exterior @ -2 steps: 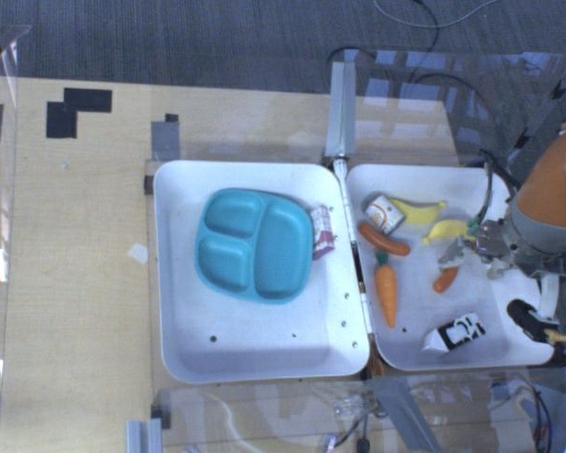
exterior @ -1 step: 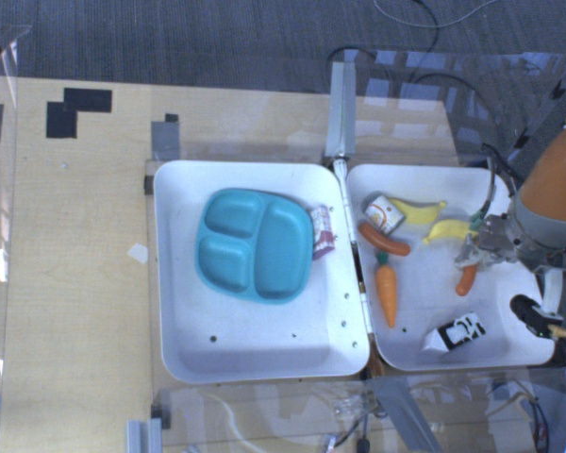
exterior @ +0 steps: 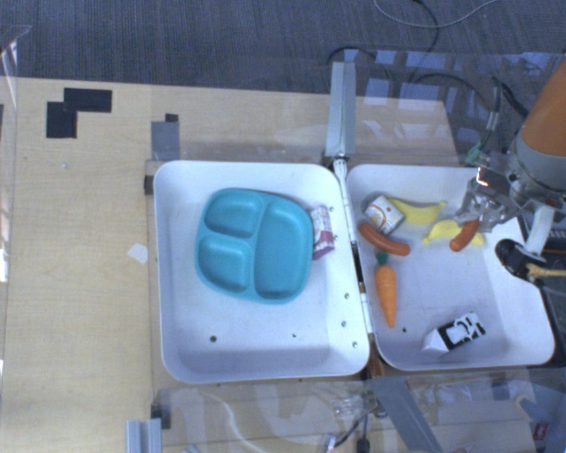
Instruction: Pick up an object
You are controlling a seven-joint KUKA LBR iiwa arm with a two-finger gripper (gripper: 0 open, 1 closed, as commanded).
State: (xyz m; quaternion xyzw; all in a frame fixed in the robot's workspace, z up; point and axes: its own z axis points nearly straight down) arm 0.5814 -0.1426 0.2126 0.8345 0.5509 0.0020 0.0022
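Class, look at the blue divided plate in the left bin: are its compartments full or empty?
Empty. The blue divided plate shows bare blue in all its compartments; the small packet lies beside its right edge, in the left bin.

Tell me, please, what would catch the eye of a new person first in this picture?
The big blue divided plate lying in the left bin stands out most. Next come the toy foods in the right bin: an orange carrot, a sausage and a yellow banana. At the right bin's far right edge, the end effector hangs by a second sausage.
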